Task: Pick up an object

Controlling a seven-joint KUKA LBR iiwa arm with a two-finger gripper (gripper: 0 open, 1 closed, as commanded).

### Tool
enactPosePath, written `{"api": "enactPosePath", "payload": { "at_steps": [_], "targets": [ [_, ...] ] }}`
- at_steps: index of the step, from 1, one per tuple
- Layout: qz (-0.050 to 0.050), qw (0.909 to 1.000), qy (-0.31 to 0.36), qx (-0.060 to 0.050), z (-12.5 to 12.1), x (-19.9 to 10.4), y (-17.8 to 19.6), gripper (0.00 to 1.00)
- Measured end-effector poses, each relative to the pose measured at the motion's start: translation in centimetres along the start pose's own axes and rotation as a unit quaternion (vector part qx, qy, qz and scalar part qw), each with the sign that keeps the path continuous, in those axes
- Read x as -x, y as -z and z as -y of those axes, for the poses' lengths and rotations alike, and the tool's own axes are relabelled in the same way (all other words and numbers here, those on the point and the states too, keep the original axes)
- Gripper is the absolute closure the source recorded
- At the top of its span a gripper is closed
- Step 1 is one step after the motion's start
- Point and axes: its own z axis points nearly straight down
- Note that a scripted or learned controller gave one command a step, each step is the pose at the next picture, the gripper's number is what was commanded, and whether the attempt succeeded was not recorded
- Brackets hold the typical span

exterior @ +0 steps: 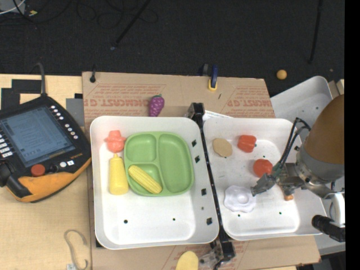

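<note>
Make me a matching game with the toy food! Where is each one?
Things:
1. corn
2. grapes
3. egg
4. yellow bottle

Places:
A. in the right bin
B. on the cardboard, behind the bins
C. in the green plate
D. in the left bin, left of the green plate

Pairs: 1-C, 2-B, 3-A, 4-D
</note>
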Motion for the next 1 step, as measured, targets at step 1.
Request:
{"api": "enactPosePath", "payload": {
  "at_steps": [1],
  "targets": [
    [0.001, 1.0000, 0.001, 0.007, -0.30, 0.05, 0.63, 0.00]
  ]
}}
